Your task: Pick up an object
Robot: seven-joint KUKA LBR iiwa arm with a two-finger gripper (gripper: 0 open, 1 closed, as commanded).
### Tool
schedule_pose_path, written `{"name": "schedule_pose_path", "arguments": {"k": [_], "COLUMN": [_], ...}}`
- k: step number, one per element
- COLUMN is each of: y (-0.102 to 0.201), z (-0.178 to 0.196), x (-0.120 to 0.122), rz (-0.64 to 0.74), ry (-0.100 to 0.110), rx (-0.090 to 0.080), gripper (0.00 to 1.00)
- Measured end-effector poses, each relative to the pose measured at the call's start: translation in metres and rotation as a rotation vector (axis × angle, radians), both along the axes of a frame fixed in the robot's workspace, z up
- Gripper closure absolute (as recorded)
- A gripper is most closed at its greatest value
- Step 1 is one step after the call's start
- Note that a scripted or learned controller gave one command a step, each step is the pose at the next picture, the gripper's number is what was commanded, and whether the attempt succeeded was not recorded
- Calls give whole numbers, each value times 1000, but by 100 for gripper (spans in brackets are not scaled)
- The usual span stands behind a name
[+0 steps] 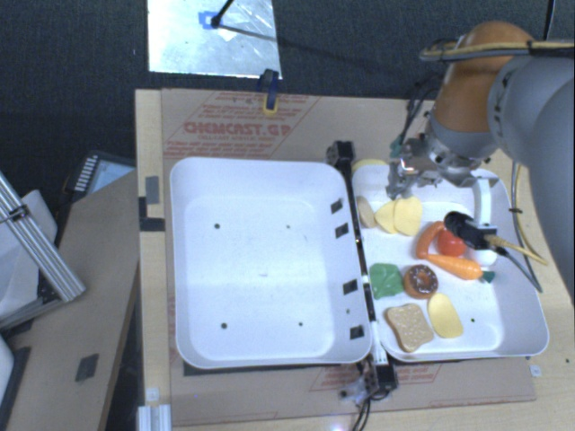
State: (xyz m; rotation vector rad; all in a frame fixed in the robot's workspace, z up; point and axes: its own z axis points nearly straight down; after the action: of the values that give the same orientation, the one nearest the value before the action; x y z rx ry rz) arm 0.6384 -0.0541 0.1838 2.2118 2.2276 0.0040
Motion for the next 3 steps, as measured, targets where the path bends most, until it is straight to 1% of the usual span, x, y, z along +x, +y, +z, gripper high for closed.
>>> {"name": "schedule_pose_path", "arguments": {"k": [1,2,3], "y": [44,102,182], "z": [1,1,-25], "x": [20,31,29], "rz": [1,3,4], "ry": [-1,0,4], "rx": [2,3,4], "gripper": [100,100,100]}}
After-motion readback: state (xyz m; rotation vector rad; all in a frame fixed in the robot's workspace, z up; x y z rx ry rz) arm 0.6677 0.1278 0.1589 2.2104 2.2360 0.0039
